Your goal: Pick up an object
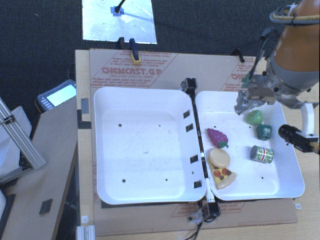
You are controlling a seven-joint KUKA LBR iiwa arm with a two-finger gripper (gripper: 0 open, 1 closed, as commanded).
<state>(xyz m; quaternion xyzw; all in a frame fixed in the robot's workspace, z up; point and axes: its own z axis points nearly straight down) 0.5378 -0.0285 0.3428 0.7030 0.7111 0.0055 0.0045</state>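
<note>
While we look down at a slant on the table (165,64), we see two shallow white bins side by side on a sheet of brown cardboard with red lettering. At the left of the frame the left bin (105,134) takes up the middle; beside it, touching along a dark seam, sits the right bin (290,184). From the upper right of the frame the grey arm (297,44) with its orange band reaches in, and its pincer (245,105) hangs over the upper part of the right bin; we cannot tell whether it is parted or closed, and we see nothing between its tips. Just below and right of the pincer lies a light green round object (254,117), and near that, lower right, a darker green object (264,131). Further down lies a small can (262,154) on its side, with a green and red label. Toward the bin's left wall rests a purple bunch of grapes (217,137) with a green stem; below it sits a pale round bun-like object (219,158), touching a pizza slice (222,176) at the lower left of that bin. At the top of the frame, on dark flooring, lies a shiny silver plate (120,14). A small device with a lit screen (57,96) sits at the far left.
</note>
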